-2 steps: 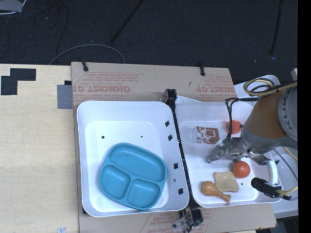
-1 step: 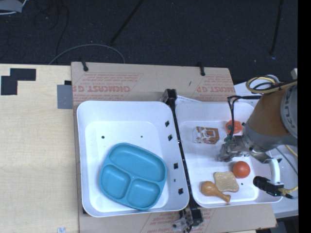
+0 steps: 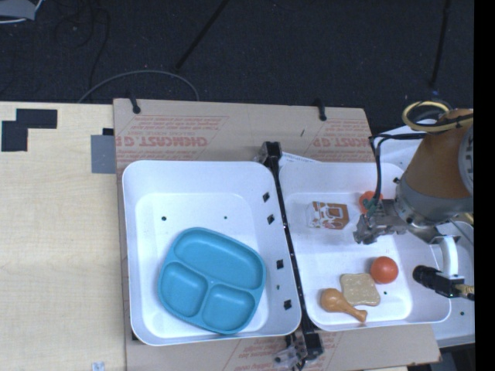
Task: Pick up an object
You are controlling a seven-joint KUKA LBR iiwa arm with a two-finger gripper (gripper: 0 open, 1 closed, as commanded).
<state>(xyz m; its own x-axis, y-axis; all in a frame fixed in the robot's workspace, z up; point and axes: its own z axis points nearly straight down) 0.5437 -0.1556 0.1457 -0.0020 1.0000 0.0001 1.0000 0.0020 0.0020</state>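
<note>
Progress looks early: nothing seems to be lifted yet, so the grasp and the raising are probably both left to do.

On the far left the pale surface (image 3: pixel 54 238) is bare apart from a few dark marks. The left bin (image 3: pixel 143 180) comes next and holds a blue divided plate (image 3: pixel 211 279) lying flat, well apart from the arm and not in play at present.

Past the divider between the two, the right bin (image 3: pixel 309 280) holds all the small things. A small packet (image 3: pixel 328 215) with a brown and white print lies near its upper middle. Lower down, a tan drumstick-shaped toy (image 3: pixel 342 303) lies near the front wall, touching or just beside a slice of toast (image 3: pixel 360 289). A red ball (image 3: pixel 384 270) rests just right of the toast. Another small red-orange thing (image 3: pixel 366 200) lies higher up, partly hidden by a cable and the wrist.

The gripper (image 3: pixel 372 229) hangs over the right bin, between the packet and the red ball, nearer the bin floor than any of the pieces. Whether the jaws are apart or together cannot be told from this angle, and nothing shows between them. Every piece appears to rest on the bin floor. My judgement is that the arm is somewhere around a grasp attempt, with no catch to show for it.
</note>
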